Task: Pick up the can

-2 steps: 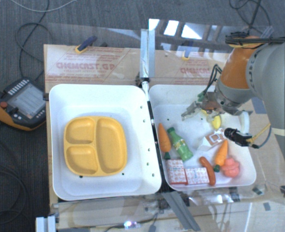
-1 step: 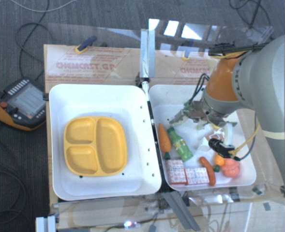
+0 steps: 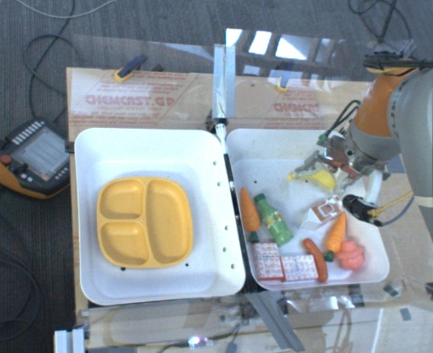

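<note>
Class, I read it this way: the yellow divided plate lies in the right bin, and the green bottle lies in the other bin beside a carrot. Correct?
Not quite. The camera view shows the yellow divided plate in the left bin, not the right. The green bottle does lie in the other bin beside a carrot.

two bins (image 3: 84, 197), two carrots (image 3: 249, 210) – one tray (image 3: 145, 221)

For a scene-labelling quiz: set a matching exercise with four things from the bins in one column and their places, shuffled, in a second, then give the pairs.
Things:
1. yellow divided plate
2. green bottle
3. pink toy
4. red sausage

Places:
A. right bin, near right corner
B. left bin, middle
C. right bin, beside a carrot by the divider
D. right bin, near edge, beside the flat red-and-white packets

Pairs: 1-B, 2-C, 3-A, 4-D
</note>
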Controlling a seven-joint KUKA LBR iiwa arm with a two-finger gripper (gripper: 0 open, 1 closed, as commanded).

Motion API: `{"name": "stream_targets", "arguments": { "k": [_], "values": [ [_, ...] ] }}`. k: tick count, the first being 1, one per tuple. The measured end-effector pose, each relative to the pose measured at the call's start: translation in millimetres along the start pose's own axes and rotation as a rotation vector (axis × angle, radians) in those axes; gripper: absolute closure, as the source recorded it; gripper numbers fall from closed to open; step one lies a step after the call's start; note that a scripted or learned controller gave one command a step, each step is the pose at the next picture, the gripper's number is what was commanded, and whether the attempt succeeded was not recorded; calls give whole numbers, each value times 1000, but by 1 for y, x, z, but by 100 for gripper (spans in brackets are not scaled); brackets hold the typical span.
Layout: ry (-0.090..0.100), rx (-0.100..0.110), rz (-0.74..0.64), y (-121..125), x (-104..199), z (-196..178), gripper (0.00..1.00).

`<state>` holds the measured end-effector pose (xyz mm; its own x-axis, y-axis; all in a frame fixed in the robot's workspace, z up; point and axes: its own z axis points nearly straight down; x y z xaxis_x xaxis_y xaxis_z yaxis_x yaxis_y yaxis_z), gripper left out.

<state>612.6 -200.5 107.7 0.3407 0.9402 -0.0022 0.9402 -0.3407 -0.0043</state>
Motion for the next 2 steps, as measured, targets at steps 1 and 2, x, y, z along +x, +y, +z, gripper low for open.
{"name": "stream_targets", "arguments": {
  "k": [1,2],
  "values": [
    [3,-22,48,-39,-8,17,0],
    [-1,-18,85,-17,31,18,0]
  ]
}}
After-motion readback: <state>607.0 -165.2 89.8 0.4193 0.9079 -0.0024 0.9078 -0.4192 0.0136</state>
